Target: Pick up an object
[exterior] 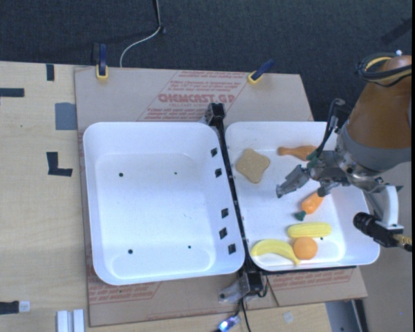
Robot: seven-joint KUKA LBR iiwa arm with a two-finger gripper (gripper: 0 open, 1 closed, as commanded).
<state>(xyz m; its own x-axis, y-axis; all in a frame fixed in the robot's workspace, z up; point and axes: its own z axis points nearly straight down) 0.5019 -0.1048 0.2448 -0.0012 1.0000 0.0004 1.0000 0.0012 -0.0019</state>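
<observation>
In the right bin point(263, 206) lie several toy foods. A tan bread slice point(252, 165) rests near the divider, with an orange-brown drumstick point(297, 151) at the back. Toward the front are a yellow corn cob point(309, 231), a banana point(273, 250) and an orange point(305, 248). A small carrot point(312, 203) lies mid-bin. My gripper point(306, 191) hangs just above the carrot and is open, one dark finger point(288, 186) splayed to the left of it. The carrot's upper end is hidden under the gripper, and nothing is lifted.
The left bin point(152, 199) adjoins the right one along a black divider point(225, 185). The arm's grey body point(377, 130) hangs over the right bin's right rim. Both bins sit on a cardboard sheet point(194, 95) held by clamps.
</observation>
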